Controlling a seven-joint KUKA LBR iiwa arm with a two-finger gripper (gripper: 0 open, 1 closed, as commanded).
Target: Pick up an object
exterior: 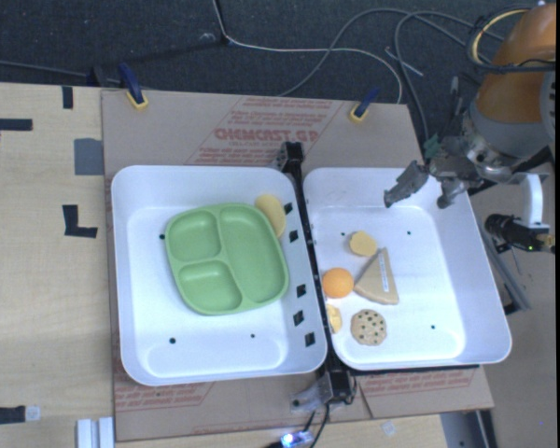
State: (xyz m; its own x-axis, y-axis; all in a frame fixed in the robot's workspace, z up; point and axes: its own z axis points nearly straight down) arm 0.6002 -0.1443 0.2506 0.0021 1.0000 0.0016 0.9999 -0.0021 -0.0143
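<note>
Five small food-shaped toys lie in the right shallow white bin [467, 278], gathered toward its left wall: a pale yellow rounded piece [362, 244], an orange ball [337, 282], a tan wedge shaped like a sandwich slice [380, 278], a round chocolate-chip cookie [368, 327], and a small yellow bit [334, 318] tight against the left wall. The left white bin [140, 278] holds a green three-compartment plastic plate [226, 258], with a pale yellow curved piece [272, 213] at the plate's far right edge.

The two-finger gripper [423, 188] hangs over the far edge of the right bin, its two dark fingers spread apart with nothing between them — well apart from every toy.

For a clean pick, the yellow rounded piece looks the best target, I judge: it is the nearest and sits apart from its neighbours. The ball and wedge touch, so fingers could nudge one while closing on the other — best to centre the open fingers over a lone item before descending.
</note>
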